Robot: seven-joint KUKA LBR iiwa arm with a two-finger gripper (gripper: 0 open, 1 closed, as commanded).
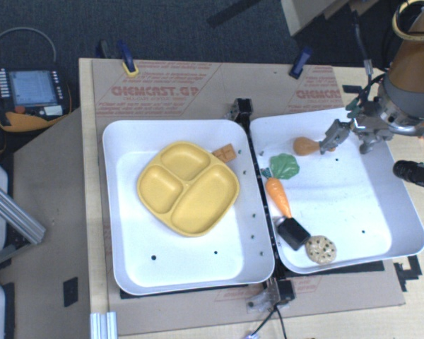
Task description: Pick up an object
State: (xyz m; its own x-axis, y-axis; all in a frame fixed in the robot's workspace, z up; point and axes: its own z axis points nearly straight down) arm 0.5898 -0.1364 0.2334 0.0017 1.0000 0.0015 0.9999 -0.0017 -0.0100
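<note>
**Arm low over the right bin, beside a tan piece**

The grey arm with its orange band comes in from the right side and bends down over the far right part of the right bin [403,224]. Its end effector [346,138] points toward the left, close above the white floor of the bin. One grey finger [332,136] reaches out to the left; the other parts are dark and mixed with cables, so I cannot tell if the fingers are spread or pressed together. Nothing is seen between them.

Just beside that finger, on its left, lies a small tan rounded piece [306,145], maybe touching the tip. Nearer to me, along the left wall of the same bin, there are a green leafy piece [284,166], an orange carrot [278,197], a black block [292,232] and a speckled cookie [320,249], all well apart from the end effector.

The left bin [127,189] carries a yellow divided plate [189,188] with a small brown block [225,152] at its far edge.
</note>
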